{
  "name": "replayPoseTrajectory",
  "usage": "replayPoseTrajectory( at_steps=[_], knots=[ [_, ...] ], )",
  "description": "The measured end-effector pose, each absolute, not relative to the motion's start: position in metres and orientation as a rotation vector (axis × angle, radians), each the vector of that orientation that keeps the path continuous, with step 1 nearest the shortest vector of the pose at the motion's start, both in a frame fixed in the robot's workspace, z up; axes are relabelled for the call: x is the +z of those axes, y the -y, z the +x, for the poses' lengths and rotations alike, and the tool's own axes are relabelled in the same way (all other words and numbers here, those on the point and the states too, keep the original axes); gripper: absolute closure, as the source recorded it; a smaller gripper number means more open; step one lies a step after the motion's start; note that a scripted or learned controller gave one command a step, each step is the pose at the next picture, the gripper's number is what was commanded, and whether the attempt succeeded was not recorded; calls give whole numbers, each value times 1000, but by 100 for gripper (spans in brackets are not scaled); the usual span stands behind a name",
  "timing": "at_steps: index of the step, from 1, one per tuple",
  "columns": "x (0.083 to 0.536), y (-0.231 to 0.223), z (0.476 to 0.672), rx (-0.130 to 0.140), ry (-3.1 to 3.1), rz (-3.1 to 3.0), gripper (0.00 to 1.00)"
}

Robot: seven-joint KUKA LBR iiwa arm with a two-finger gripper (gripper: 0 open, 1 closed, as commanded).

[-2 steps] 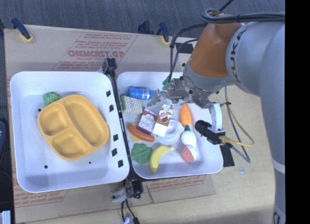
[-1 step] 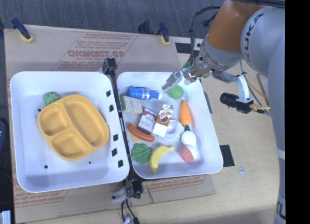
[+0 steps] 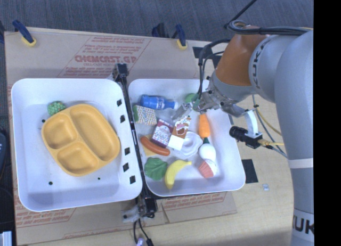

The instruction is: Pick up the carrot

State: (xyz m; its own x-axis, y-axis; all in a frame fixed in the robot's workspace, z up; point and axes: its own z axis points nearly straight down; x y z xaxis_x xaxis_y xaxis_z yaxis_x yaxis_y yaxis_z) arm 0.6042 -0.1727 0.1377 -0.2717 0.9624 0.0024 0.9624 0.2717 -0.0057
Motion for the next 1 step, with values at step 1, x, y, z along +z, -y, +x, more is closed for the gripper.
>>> replayPoseTrajectory(
  at_steps=[1],
  knots=[
    [97,187,611,-7,2692,-1622,0]
  ],
)
